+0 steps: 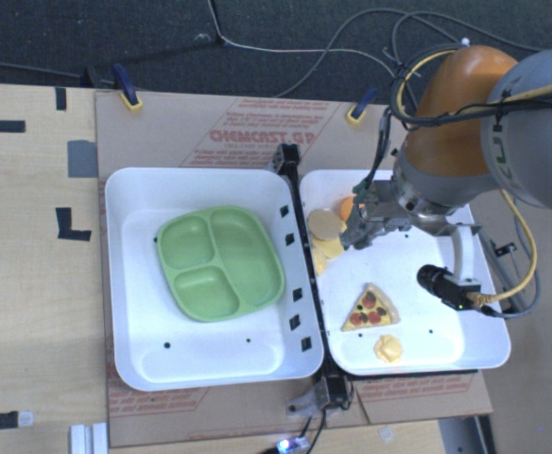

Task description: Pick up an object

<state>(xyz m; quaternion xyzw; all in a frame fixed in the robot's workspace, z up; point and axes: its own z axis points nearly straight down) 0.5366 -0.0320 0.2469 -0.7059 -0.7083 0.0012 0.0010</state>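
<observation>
My gripper (359, 227) hangs over the upper left part of the right bin (474, 348), under the arm's orange band. Its dark fingers sit close to a tan round piece (323, 223) and a pale yellow piece (328, 249) by the bin's left wall. An orange item (348, 206) peeks out just behind the gripper. Lower in the same bin lie a toy pizza slice (370, 309) and a small yellow lump (388, 349). I see nothing clearly between the fingers.
The left bin (134, 348) holds a green divided plate (219, 261). A black divider with clips (298, 253) runs between the bins. Cables trail from the arm on the right, with a black connector (443, 285) over the right bin.
</observation>
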